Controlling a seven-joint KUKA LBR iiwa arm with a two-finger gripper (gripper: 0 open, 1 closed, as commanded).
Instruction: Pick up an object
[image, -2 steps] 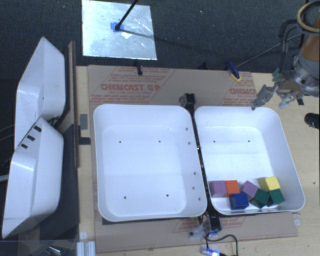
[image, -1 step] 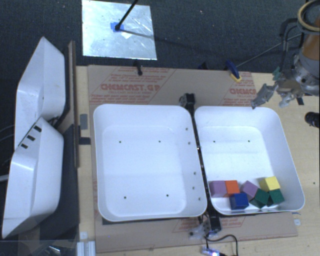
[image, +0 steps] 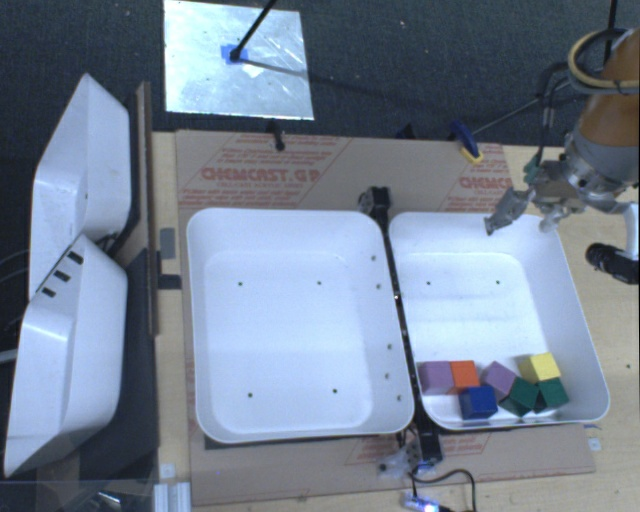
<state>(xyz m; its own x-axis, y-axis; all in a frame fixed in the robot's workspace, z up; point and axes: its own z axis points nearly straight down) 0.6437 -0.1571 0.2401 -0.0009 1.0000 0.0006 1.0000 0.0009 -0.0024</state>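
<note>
Blocks (image: 492, 386) in right bin (image: 575, 300); hand (image: 525, 213) open above

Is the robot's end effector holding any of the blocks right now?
No. The end effector is open with nothing between its fingers, over the right bin's far edge; the blocks lie at the near edge.

You are looking at a light wooden surface (image: 165, 440) covered largely by a brown cardboard sheet (image: 260, 170) printed with red lettering. Two shallow white bins rest on that sheet: the left bin (image: 290, 225) sits at its centre, and the right bin (image: 570, 290) lies just beside it, their adjacent walls nearly touching. A black clamp (image: 376, 198) stands at the far end of the seam between the bins. A blue-and-yellow clip (image: 466, 142) lies on the sheet's far edge, beyond the right bin.
</note>
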